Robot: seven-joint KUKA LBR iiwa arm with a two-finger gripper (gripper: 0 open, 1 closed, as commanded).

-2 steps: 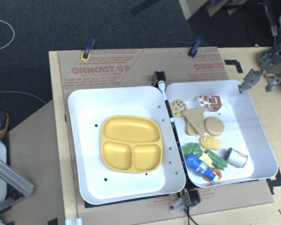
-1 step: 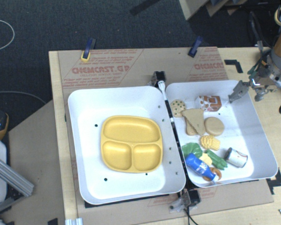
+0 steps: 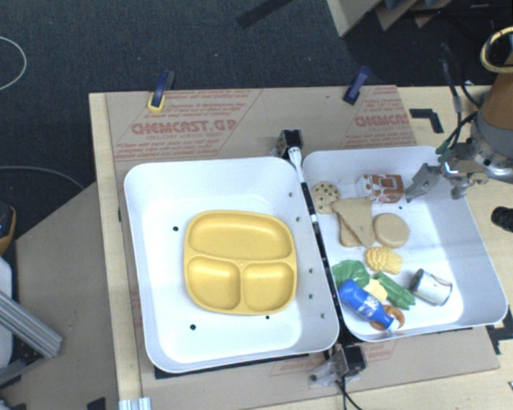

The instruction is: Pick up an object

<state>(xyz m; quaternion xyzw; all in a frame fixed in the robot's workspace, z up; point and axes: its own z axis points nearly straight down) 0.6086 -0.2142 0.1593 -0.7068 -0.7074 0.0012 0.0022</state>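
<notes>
Dark carpet floor is surrounding a pale wooden bench; a white cable is looping at top left

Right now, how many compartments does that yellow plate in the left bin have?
3. The yellow plate has one wide compartment across its far side and two smaller ones along its near side, one on the left and one on the right. None looks hidden.

The claw hangs open at the arm's wrist.
</notes>
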